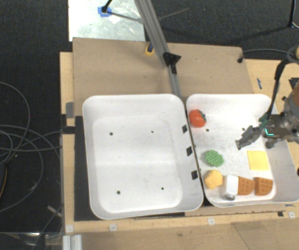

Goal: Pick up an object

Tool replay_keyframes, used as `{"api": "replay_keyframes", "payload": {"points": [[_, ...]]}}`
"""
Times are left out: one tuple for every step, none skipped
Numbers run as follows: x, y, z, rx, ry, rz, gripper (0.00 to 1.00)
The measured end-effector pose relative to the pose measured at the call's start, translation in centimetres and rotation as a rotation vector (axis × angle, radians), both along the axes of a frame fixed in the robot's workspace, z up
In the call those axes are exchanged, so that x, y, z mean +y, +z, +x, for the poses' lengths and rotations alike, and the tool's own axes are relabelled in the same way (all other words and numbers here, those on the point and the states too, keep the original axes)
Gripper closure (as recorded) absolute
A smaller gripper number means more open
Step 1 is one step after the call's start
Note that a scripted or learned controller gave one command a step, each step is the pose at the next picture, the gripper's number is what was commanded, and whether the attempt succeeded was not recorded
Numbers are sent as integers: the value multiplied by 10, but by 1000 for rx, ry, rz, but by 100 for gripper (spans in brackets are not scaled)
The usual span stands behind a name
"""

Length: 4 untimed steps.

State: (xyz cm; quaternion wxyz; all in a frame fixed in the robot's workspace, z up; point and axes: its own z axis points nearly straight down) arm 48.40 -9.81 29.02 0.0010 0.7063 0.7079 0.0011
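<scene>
No text, label or number can be read anywhere

A single fixed camera looks down at a slant from above, far enough back to take in the whole worktop [139, 66], both white bins [133, 155] and surrounding floor.

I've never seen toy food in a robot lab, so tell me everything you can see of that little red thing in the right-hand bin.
The red thing looks like a small toy tomato: round, orange-red, smooth like plastic, with a bit of green at its upper right side. It lies on the floor of the right bin, in the far left corner, close to the wall shared with the other bin. Nothing touches it; the green disc lies apart toward the near side, and the gripper is off to its right.
</scene>
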Motion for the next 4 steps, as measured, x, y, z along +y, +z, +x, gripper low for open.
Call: {"api": "replay_keyframes", "payload": {"points": [[0, -60, 6, 7, -1, 1, 0], [-3, -103, 4, 7, -2, 1, 0], [-1, -147, -2, 7, -2, 2, 0], [-2, -134, 0, 0, -1, 0, 100]]}}
